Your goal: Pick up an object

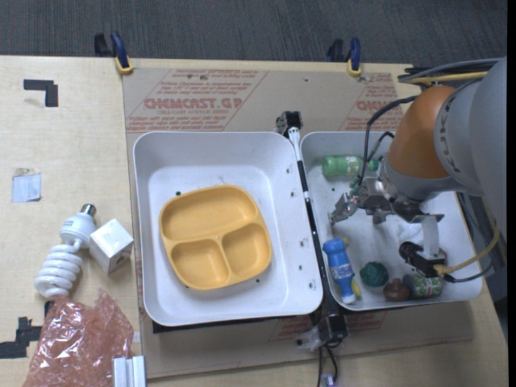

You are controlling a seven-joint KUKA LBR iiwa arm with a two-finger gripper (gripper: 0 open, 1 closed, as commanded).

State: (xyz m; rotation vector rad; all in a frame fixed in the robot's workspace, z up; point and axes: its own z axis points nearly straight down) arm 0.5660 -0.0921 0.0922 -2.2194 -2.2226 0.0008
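The gripper (352, 205) hangs low in the right bin (316, 147) — whether it is open or closed, I cannot tell. From the gripper, a green bottle (342, 166) lies at twelve o'clock near the bin's far wall, a blue bottle (339, 268) at six o'clock, and a dark green ball (373, 274) at five o'clock, with a small brown object (396, 289) just beyond it. The left bin (145, 216) holds a yellow divided plate (215, 236). The board (201, 95) beneath reads "CHEMCAST" in red. At nine o'clock — outside the bins — lie a spiral light bulb (66, 252) and a white cube (111, 244).
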